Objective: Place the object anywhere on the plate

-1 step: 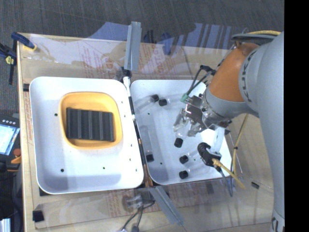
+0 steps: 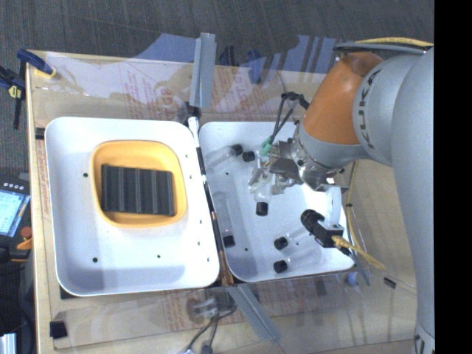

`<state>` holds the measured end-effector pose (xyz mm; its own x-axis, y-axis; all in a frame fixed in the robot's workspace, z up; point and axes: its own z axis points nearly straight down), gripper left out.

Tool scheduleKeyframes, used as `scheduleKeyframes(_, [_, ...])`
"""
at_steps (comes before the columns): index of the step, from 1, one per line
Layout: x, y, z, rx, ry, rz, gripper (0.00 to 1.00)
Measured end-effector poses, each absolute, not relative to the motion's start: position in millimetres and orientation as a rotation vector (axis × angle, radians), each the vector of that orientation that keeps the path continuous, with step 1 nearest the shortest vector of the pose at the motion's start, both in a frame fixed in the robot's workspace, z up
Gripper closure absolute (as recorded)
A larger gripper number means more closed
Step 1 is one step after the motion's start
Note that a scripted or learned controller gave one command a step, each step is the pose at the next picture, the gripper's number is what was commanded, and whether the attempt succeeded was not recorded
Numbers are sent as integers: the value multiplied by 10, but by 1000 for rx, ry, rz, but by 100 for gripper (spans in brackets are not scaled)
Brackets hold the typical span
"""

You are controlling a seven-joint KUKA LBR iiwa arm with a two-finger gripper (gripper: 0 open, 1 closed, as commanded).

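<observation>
Right bin (image 2: 243,268) under grey arm, fingers (image 2: 267,177) low inside, spread unclear, yellow plate (image 2: 136,153) left

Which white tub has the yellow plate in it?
The left bin. It holds the yellow plate with a dark ribbed block on it. The right bin has small black bits scattered about, and the pincer hangs over it.
</observation>
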<state>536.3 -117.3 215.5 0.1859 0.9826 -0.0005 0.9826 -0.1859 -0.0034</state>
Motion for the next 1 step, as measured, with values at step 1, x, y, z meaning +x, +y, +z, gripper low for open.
scheduleKeyframes(1, [5363,-1174,2155,-2418,-2003,4,0])
